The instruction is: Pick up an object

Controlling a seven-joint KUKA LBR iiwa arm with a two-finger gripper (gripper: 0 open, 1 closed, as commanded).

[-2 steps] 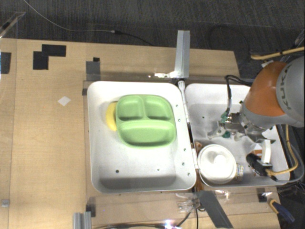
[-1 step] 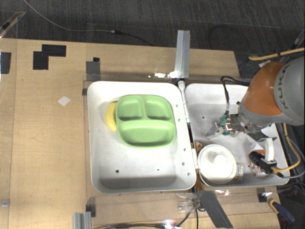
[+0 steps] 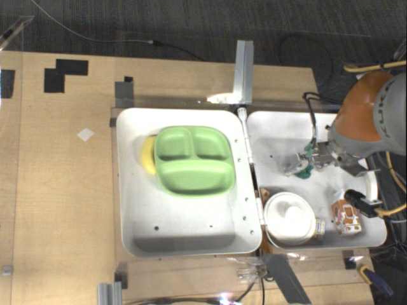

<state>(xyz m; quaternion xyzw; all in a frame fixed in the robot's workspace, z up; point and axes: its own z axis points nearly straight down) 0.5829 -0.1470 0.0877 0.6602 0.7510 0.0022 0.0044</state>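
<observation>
In the right bin (image 3: 280,135), my gripper (image 3: 304,165) reaches in low from the right, under the grey arm with its orange band (image 3: 359,116). A small teal object (image 3: 304,172) lies at the gripper's tip; whether it is gripped is unclear. A white bowl (image 3: 289,216) sits at the bin's front left, below the gripper. At the front right lies a brown and white patterned object (image 3: 346,216).
The left bin (image 3: 184,227) holds a green divided plate (image 3: 193,159) with a yellow object (image 3: 147,155) partly under its left edge. A metal post (image 3: 244,72) stands behind the divider between the bins. Cables run along the right side.
</observation>
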